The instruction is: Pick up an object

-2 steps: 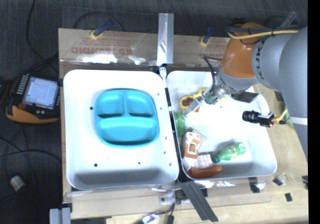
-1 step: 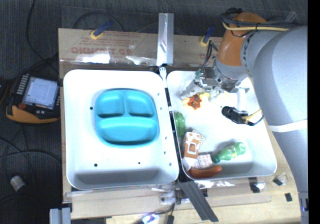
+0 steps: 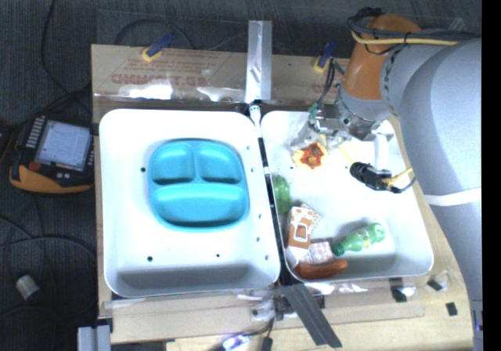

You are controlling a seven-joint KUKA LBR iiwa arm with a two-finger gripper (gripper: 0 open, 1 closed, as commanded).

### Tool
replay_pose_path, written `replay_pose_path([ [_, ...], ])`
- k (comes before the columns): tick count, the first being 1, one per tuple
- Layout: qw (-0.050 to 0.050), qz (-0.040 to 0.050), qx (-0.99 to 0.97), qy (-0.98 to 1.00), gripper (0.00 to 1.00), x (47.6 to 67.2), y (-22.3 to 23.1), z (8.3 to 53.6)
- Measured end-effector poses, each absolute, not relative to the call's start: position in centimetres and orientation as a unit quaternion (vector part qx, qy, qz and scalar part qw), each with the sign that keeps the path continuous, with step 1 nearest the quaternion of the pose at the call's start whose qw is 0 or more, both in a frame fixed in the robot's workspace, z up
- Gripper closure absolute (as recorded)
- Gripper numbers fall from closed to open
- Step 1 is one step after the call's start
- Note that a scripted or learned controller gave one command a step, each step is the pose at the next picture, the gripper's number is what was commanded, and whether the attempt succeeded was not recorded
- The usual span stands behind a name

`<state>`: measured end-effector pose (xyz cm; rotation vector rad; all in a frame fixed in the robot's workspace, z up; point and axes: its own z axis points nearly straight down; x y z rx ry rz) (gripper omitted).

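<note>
My gripper hangs over the far left part of the right bin. Just below it in the view is a small orange and red item, so close that I cannot tell whether they touch. Toward the front of this bin lie a green bottle, a red sausage, an orange and white packet and a small pale block. A green item rests against the bin's left wall.
The left bin holds a blue divided plate. A metal divider post stands behind the seam between the bins. The arm's grey body covers the right bin's right edge.
</note>
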<state>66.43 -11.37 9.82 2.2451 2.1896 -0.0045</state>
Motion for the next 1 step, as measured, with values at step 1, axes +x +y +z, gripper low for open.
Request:
replay_pose_path([
  [1, 0.0, -0.0018, 0.754, 0.657, 1.0, 66.12, -6.25, 18.31],
])
